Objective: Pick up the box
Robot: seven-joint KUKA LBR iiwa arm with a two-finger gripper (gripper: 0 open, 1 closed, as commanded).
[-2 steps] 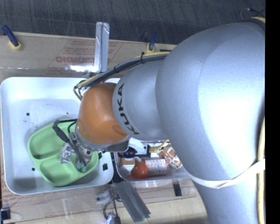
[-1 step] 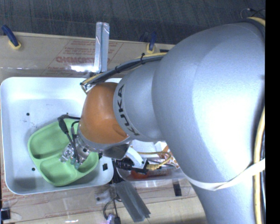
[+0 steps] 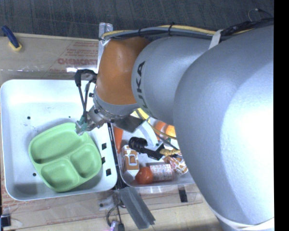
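Two white bins (image 3: 9, 129): claw (image 3: 82, 125), grip unclear, over green tray (image 3: 65, 158); box (image 3: 130, 160) right.

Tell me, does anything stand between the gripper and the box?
Yes. The gripper sits in the left bin, at the green tray's upper edge. The box lies in the right bin, so the two bins' adjoining walls separate them.

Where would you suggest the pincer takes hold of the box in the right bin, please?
Probably across the narrow width of the box, coming straight down from above. It lies flat at the left edge of the right bin, lengthwise along the wall, with a red item and a packet crowding its lower right, so its upper half looks freest.
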